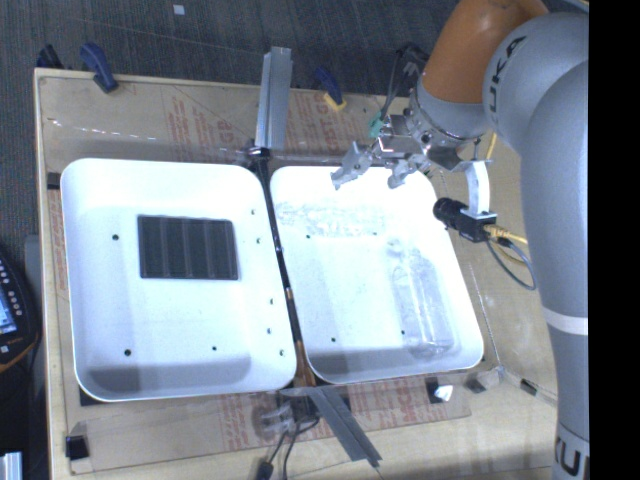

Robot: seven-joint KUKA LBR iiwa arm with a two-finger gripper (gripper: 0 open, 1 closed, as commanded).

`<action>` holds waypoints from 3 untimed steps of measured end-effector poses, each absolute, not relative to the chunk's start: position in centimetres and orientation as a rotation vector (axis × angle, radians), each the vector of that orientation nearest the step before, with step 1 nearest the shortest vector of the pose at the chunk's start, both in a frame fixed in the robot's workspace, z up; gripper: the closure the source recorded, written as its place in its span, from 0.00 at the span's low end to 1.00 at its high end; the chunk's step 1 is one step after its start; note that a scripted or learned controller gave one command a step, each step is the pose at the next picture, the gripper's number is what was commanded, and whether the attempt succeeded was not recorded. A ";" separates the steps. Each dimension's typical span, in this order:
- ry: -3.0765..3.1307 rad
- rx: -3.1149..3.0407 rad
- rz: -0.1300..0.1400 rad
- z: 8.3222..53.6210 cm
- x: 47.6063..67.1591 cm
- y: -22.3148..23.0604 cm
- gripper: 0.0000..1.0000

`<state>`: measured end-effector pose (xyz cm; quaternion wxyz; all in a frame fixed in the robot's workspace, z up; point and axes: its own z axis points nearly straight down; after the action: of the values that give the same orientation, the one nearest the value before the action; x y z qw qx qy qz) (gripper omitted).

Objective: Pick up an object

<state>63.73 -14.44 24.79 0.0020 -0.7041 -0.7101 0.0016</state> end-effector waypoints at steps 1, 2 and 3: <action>-1.907 -2.490 0.007 11.2 56.1 -13.2 0.00; -1.707 -2.636 0.000 20.8 54.6 -20.0 0.00; -2.078 -2.357 0.001 23.9 55.0 -20.1 0.00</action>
<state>54.98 -20.05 23.91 -0.0003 -0.7500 -0.6614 0.0004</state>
